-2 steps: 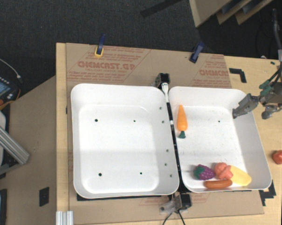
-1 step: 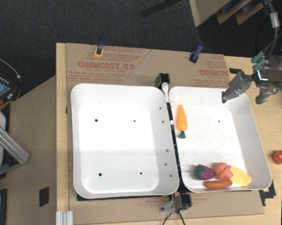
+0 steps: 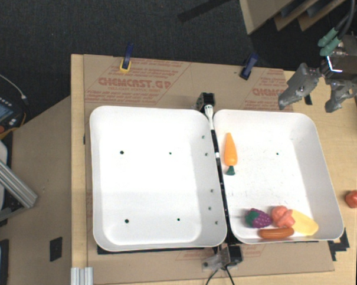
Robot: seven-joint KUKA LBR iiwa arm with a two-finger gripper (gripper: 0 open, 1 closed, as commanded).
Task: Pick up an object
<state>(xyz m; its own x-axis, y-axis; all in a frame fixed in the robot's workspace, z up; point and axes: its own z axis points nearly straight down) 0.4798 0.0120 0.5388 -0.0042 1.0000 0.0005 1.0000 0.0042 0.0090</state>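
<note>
Grey gripper [image 3: 314,95] apparently open, above bin [image 3: 319,169] corner

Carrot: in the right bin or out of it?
In. The carrot lies flat on the right bin's floor, near its left wall, apart from the toys in the near corner.

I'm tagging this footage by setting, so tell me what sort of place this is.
Most likely a robotics lab bench for grasping trials: two white bins side by side on a clamped board, toy food such as a carrot and grapes in the right bin, and a gripper above.
</note>
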